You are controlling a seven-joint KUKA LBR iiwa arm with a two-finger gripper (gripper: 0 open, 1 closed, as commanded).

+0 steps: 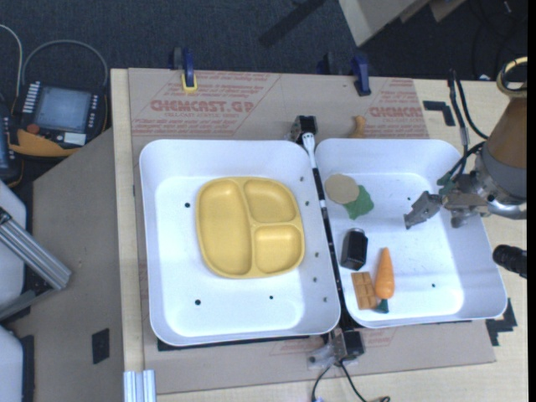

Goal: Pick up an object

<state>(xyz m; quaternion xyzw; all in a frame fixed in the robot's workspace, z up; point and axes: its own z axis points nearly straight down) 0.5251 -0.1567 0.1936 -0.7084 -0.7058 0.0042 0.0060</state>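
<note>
a small group of objects is seen in the right bin (pixel 435 300). an orange carrot (pixel 384 274) lies near the bin's front, tilted slightly, with a tan ridged block (pixel 365 290) just beside it on the left and a small teal piece (pixel 381 306) at the block's lower end. a black object (pixel 355 249) is placed just above the block. further back, a round tan disc (pixel 341 188) rests against a green piece (pixel 361 201), close to the divide between the bins.

the pincer (pixel 421 210) is held over the right bin's middle, well apart from the carrot and the black object, with bare white floor beneath it. nothing is seen between its fingers; how far they are parted cannot be told from this angle.

the left bin (pixel 167 249) is occupied by a yellow divided plate (pixel 249 225) with three compartments, set near its centre.

both bins are carried on a counter (pixel 251 99) covered by brown cardboard with red lettering, fastened at the rear by two blue clamps (pixel 188 67). a pendant with a screen (pixel 60 111) is seen on the dark floor at the left, with cables looped around it.
</note>
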